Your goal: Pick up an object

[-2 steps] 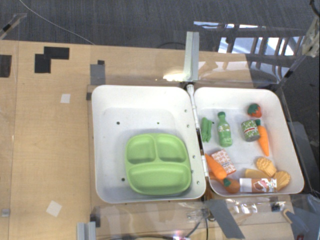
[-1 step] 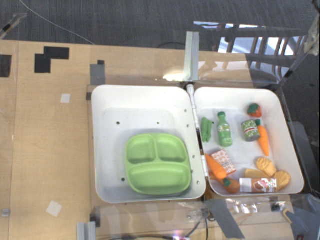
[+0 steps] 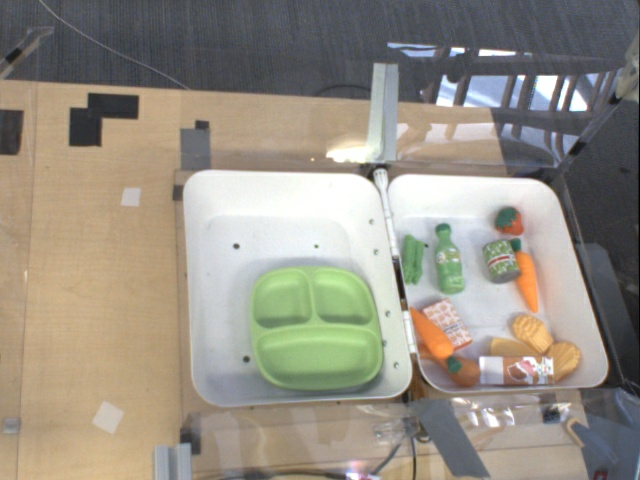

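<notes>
— Could any text be read on the goods in the right bin (image 3: 575,238)?

— None could be. Labels were seen on the green bottle (image 3: 447,259), the green can (image 3: 499,260) and the white packet (image 3: 516,371), but their print was too small to be made out.

Robotics lab test cell: wooden bench (image 3: 90,298) with black marker patches (image 3: 100,116), two white bins (image 3: 215,208) butted side by side, toy food (image 3: 448,258) and a green divided plate (image 3: 315,328), dark carpet (image 3: 250,18), metal framing (image 3: 520,83) at bench's far right corner.
</notes>
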Motion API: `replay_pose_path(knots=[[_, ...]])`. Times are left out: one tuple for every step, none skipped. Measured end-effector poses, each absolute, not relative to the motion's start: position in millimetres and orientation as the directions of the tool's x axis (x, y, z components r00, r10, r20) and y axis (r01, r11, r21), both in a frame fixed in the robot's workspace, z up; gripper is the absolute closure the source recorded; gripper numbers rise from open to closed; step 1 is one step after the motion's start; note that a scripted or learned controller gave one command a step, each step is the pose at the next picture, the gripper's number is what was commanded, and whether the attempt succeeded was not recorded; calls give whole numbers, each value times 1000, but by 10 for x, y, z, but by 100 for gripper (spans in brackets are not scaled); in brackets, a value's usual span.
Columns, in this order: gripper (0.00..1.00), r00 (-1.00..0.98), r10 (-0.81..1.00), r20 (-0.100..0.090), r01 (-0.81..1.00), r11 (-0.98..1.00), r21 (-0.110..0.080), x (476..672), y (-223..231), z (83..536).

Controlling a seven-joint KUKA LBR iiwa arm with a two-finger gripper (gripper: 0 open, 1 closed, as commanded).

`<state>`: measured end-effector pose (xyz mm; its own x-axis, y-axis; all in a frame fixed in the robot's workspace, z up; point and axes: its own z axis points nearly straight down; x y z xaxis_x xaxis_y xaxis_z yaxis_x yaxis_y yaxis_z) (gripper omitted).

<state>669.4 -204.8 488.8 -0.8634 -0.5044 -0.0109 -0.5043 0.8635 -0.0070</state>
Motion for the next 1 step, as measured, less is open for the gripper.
replay_pose_path(knots=[[100,-586,-810,-8,-810,586,-11,6695,-2040,4891]])
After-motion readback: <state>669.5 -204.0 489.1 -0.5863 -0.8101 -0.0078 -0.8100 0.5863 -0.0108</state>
